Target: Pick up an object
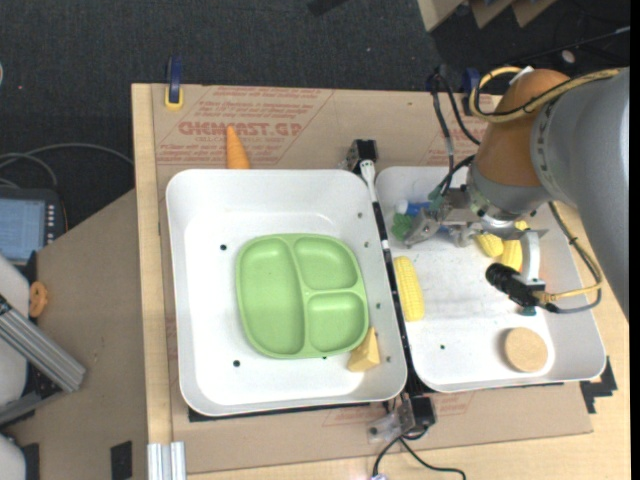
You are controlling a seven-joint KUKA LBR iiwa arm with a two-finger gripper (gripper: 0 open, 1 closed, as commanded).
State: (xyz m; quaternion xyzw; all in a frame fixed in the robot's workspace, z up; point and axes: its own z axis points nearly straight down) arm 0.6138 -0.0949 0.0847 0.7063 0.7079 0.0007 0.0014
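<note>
Camera view: the grey arm with the orange band [515, 133] comes in from the right and hangs over the far part of the right shallow white bin [575, 363]; its two-finger gripper [450, 223] is low near that bin's far-left corner, over a small green-and-blue object [408, 218] that I can't identify. Can't tell the pincer state, since the wrist body hides it and nothing visibly sits in the grip. Candidates in the right bin: a yellow corn cob [408, 288] lying along the left wall, a yellow piece [500, 248] partly under the wrist, and a round tan disc [525, 349] near the front. The left shallow white bin [190, 268] holds a light green three-compartment plate [300, 294] with a yellow wedge [364, 353] touching its front-right rim. My read: the step is a descent onto the green-blue item. To do it well, centre on it, keep clear of the bin wall and the divider between the bins, close only once seated, then lift straight up. Risk: the corner leaves little room, so one side may catch the wall. The corn is the easier fallback if gripped across its width.
</note>
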